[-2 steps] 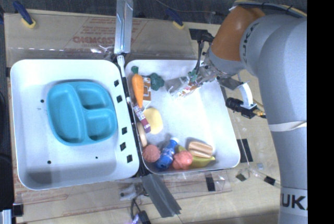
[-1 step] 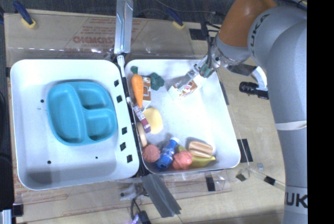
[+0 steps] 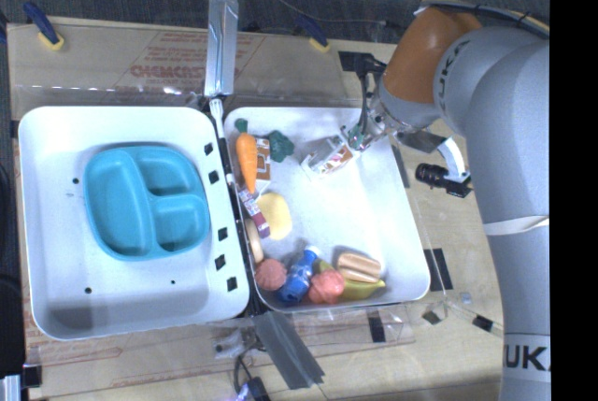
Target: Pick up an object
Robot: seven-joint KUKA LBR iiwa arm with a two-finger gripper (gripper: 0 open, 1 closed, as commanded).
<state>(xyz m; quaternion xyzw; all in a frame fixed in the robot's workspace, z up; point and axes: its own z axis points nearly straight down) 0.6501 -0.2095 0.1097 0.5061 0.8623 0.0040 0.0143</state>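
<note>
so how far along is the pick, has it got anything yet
Done: the gripper has reached the right bin and sits beside a small packet. In hand: nothing visibly held. Left: grasp and lift; carrot and hot dog lie untouched.

In the right bin (image 3: 404,231), your clearest passage is the bare white floor through the middle and along the right wall, while toys crowd the left wall, among them a carrot (image 3: 246,160) and a pale yellow piece (image 3: 274,214). More clutter lines the near edge, where a hot dog (image 3: 359,265) and a blue toy (image 3: 299,276) sit packed together, and a small packet (image 3: 329,156) lies near the far wall beside the tool (image 3: 358,136). The left bin (image 3: 47,231) offers open margins around a blue divided tray (image 3: 148,200) at its centre.
</note>
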